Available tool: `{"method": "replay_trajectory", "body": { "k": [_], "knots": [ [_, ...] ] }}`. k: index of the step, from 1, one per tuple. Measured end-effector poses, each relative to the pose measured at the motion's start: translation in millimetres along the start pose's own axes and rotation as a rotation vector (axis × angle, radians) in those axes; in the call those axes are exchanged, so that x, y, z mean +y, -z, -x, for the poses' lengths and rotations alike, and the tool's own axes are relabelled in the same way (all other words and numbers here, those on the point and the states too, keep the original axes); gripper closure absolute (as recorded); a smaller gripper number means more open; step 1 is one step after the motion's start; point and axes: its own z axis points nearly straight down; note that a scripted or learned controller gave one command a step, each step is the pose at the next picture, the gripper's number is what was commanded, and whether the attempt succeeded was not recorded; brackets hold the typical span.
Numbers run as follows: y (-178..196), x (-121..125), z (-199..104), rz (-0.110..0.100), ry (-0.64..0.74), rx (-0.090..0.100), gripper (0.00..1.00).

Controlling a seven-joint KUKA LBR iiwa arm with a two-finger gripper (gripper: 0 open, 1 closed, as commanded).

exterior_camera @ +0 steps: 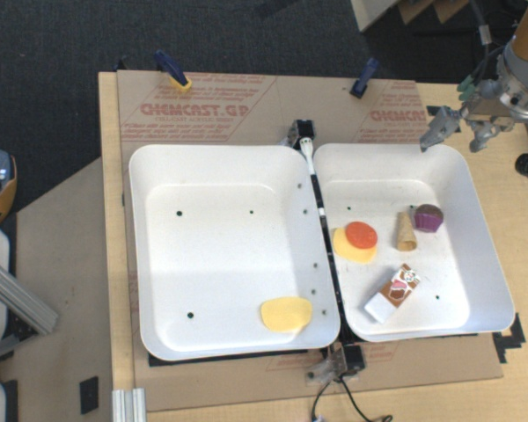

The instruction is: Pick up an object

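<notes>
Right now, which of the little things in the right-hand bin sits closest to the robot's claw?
The purple piece, near the right bin's back right. The gripper hangs above that corner; the cone, red-and-yellow piece and small packet lie farther off.

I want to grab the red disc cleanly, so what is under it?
The red disc lies on a yellow piece in the right bin, which shows at its left and lower edges. The yellow's middle is covered, so its full shape cannot be seen.
</notes>
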Motion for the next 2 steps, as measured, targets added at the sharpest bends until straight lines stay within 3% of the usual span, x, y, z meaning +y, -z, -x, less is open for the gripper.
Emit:
{"method": "replay_trajectory", "body": {
  "k": [1,2],
  "knots": [
    [-71,-63,52,-0.009,-0.007,0.002,0.0],
    [-187,-84,-23,-0.008,0.004,0.005,0.0]
  ]
}}
